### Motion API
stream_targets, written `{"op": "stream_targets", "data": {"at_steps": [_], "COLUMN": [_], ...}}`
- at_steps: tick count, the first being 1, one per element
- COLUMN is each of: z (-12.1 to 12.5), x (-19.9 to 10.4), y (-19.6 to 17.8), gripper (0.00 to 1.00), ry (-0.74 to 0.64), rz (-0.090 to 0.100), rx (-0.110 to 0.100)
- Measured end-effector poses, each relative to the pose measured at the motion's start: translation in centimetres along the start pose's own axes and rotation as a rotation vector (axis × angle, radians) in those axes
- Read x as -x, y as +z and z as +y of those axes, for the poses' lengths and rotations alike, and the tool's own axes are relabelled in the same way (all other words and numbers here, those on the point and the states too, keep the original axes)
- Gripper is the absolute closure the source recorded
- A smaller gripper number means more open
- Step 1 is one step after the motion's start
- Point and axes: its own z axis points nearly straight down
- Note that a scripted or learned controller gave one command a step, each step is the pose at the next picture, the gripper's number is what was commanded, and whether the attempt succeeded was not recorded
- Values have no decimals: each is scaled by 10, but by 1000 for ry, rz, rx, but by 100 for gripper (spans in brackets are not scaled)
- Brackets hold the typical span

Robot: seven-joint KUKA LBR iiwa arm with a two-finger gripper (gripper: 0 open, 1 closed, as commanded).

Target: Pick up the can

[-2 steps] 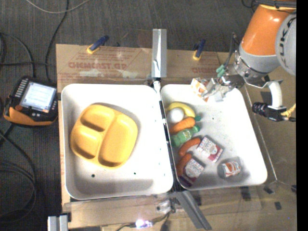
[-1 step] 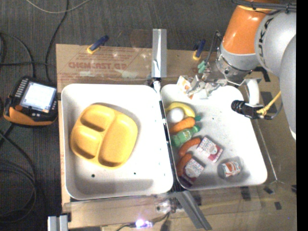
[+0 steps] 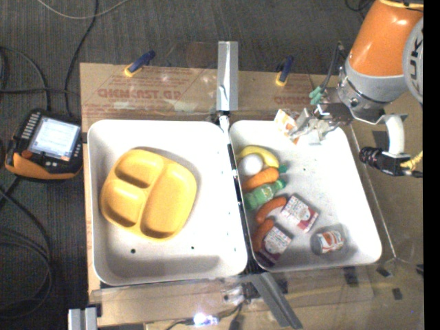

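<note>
The can (image 3: 330, 240) is grey with a red label and lies on its side in the near right corner of the right bin (image 3: 357, 184). My gripper (image 3: 311, 128) hangs over the far edge of that bin, well behind the can and apart from it. A small white and orange packet (image 3: 284, 120) lies right next to the gripper, on its left.
Along the right bin's left side lie a banana (image 3: 260, 154), a white ball (image 3: 251, 163), a carrot (image 3: 261, 179), a green bottle (image 3: 265, 195), a sausage (image 3: 269, 209) and two small cartons (image 3: 299, 214). The left bin (image 3: 96, 253) holds a yellow divided plate (image 3: 148, 194).
</note>
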Motion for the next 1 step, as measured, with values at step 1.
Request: {"op": "stream_targets", "data": {"at_steps": [1], "z": [17], "x": [-35], "y": [43], "gripper": [100], "ry": [15], "rz": [0], "rx": [-2]}}
